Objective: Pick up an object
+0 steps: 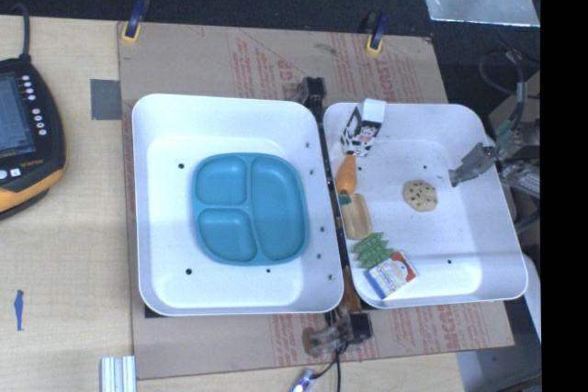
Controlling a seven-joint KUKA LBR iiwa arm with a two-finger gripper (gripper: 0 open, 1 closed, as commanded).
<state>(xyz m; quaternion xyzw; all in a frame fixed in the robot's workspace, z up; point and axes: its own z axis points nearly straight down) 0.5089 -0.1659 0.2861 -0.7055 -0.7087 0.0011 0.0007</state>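
**Camera view: hand at the right bin's edge, objects lying in the bin**

We see the surface (73, 271) carrying two white bins side by side. The left bin (161, 280) holds a blue divided plate (249, 207). The right bin (487, 275) holds the loose objects: a tan block (356, 216) by its left wall, an orange carrot-like piece (346, 173) just above it, a black-and-white carton (364, 131) at the top left, a green leafy piece (372, 249) and a small red-and-white packet (392, 274) near the bottom, and a round cookie (420, 195) apart in the middle. The hand (467, 168) sits over the right wall, right of the cookie, grasping nothing; we cannot tell whether it is released or clenched.
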